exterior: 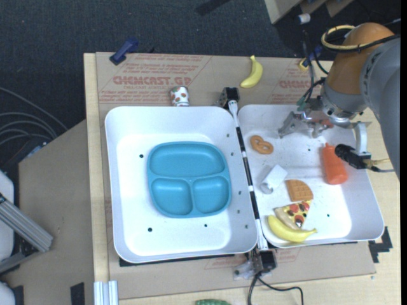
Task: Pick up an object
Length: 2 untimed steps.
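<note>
Fingers (pixel 283 128) on the gripper (pixel 301 129) were spread apart, and nothing was between them. The gripper was over the far end of the right bin (pixel 365 224), the end at the top of the view. How high it was above the bin floor, I cannot tell.

Two things lay close to it. The pretzel (pixel 261 145) was near, down and to the left of the gripper in the view. It was round and flat, so it pointed no way at all.

The orange carrot (pixel 334 166) was also near, down and to the right of the gripper. It was long. Its long side ran up and down the view, leaning a little, with one end toward the gripper and the other end toward the front of the bin. I think the carrot was the better thing to pick, since it looked fat and easy to pinch. To grab it, the fingers would need to close across its short side, one on its left and one on its right.

Farther off, toward the front of the bin, lay a white block (pixel 273 178), a piece of toast (pixel 299 189), a pizza slice (pixel 296 213) and a banana (pixel 289 230). The pizza slice was touching the banana.

The left bin (pixel 124 170) had a blue plate (pixel 189 177) in it, well apart from the gripper.
</note>
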{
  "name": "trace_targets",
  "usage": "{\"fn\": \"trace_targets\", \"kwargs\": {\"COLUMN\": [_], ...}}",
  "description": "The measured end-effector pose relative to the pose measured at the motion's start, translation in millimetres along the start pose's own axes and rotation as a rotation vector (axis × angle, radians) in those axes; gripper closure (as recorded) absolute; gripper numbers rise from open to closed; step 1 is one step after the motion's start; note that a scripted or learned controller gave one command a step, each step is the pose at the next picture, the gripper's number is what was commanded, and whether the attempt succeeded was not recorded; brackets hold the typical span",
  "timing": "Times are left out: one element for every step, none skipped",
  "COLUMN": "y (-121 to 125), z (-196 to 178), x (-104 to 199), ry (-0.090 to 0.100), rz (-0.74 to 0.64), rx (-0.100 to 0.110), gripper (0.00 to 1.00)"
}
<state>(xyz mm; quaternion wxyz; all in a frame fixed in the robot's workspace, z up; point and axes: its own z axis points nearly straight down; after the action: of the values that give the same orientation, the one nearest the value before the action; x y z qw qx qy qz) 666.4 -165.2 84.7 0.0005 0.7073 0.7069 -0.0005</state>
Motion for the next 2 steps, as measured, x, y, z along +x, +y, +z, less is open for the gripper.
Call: {"fn": "trace_targets", "kwargs": {"y": [1.0, 0.8], "z": [-11.0, -10.6], "x": [0.2, 0.2], "ry": [-0.001, -0.002], "rz": [-0.001, -0.001], "rx": [-0.004, -0.003], "gripper": [1.00, 0.00]}}
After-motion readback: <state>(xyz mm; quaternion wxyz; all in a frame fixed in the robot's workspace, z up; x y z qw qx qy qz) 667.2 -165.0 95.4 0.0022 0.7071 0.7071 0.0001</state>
